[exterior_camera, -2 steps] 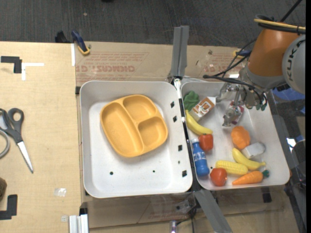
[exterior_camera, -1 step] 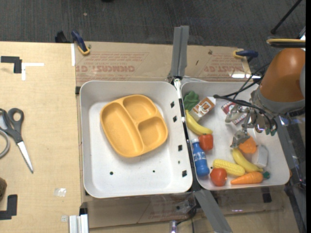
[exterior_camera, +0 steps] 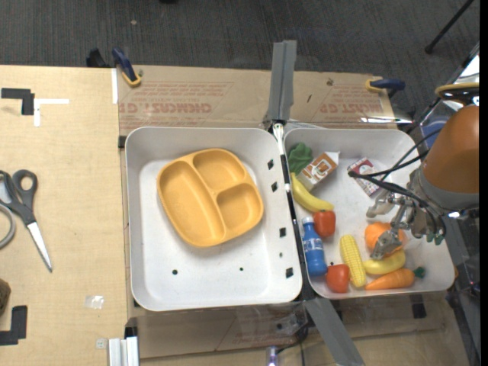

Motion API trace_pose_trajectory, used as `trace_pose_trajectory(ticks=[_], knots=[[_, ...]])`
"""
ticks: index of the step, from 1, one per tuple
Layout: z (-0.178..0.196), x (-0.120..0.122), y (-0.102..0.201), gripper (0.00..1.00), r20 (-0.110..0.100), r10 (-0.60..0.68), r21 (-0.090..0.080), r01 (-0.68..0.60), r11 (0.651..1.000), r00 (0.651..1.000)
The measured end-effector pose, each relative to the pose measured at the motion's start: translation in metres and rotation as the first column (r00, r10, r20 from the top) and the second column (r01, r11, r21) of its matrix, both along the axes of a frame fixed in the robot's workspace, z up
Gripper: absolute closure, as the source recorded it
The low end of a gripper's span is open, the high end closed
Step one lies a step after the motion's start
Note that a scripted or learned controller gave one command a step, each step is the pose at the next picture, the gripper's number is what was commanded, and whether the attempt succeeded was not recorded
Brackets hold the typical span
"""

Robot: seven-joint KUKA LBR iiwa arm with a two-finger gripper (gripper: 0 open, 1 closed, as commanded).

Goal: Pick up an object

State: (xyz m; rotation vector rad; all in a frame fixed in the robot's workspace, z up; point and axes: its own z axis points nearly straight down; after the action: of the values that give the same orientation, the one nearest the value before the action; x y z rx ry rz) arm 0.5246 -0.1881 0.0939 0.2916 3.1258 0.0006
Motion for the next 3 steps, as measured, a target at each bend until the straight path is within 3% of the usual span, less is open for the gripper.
trace_pose_trajectory(ticks=[1,2,3], knots=[[0.009,0.002,0.001,1.0,0.003,0.004,-0.001,-0.004,1.0,1.0],[0.023,0.018,0.053,1.0,0.003,0.092,-0.001,-0.092,0.996,0.996],[0.098,0.046,0.126,1.0,0.001,0.054,0.0,-0.054,0.999,0.999]])
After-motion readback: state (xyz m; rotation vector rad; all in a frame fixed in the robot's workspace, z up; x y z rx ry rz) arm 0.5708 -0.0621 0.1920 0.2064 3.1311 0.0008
